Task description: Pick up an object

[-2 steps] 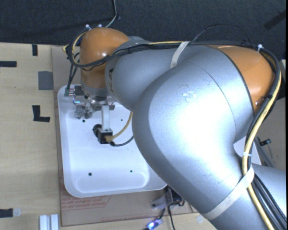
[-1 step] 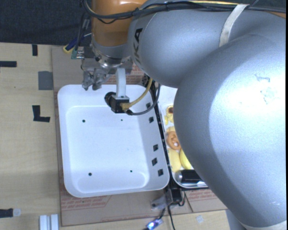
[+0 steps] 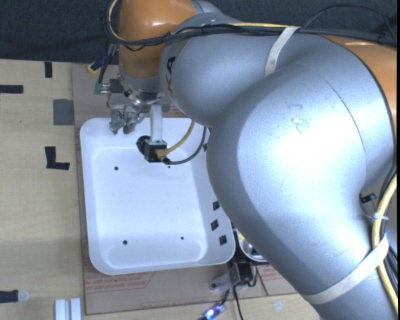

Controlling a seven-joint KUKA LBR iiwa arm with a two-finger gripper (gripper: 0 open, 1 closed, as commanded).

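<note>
Overhead, end effector [image 3: 123, 124] (left bin's [image 3: 100, 199] rim)

- A tan bench top [image 3: 27, 199] is marked with black tape pieces [image 3: 55, 159] (one grey patch [image 3: 63, 111])
- A dark surface [image 3: 47, 19] is seen behind

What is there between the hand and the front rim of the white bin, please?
In the camera view, the stretch from the hand to the front rim is bare white bin floor, with a few small dark dots on it.
</note>
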